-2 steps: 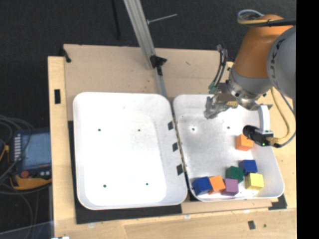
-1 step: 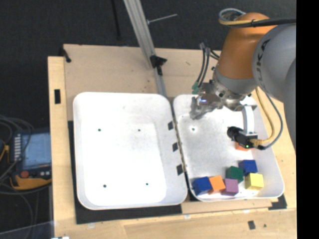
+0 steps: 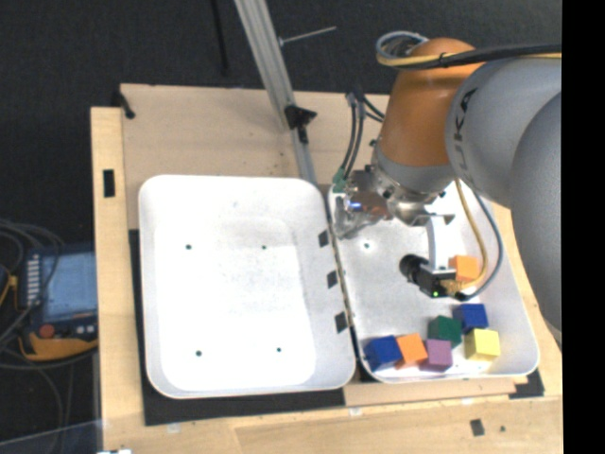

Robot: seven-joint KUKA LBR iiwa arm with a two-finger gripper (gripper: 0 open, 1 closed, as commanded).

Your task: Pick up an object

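White shallow left bin (image 3: 232,282): low risk; every cube lay in the other bin, well apart from it.
Rim seam between bins (image 3: 338,287): main hazard. The tool hung almost over it, so a straight descent would probably have hit the rim, not a target.
Two-finger gripper (image 3: 354,206): over the far left corner of the white shallow right bin (image 3: 388,253). Open or closed could not be told, and no object was seen in it.
Target location: all candidates sat along the right bin's near and right side, well apart from the tool; a long reposition was needed first.
Front blue cube (image 3: 383,351): against the near wall, touching its neighbour. A grasp might have shoved it into the wall or slipped off.
Front orange cube (image 3: 412,348): boxed in on both sides; likely double pick or jam.
Purple cube (image 3: 440,353): same row, same problem.
Green cube (image 3: 444,329): just behind the purple one, touching or nearly; a nudge could have toppled the cluster.
Lone orange cube (image 3: 466,269): standing apart, probably the cleanest pick.
Rear blue cube (image 3: 472,316): near green and yellow, tight clearance.
Yellow cube (image 3: 485,343): near the right wall; wall contact likely.
Grey arm with orange band (image 3: 515,130): covered the bin's far right corner, so anything there went unchecked.
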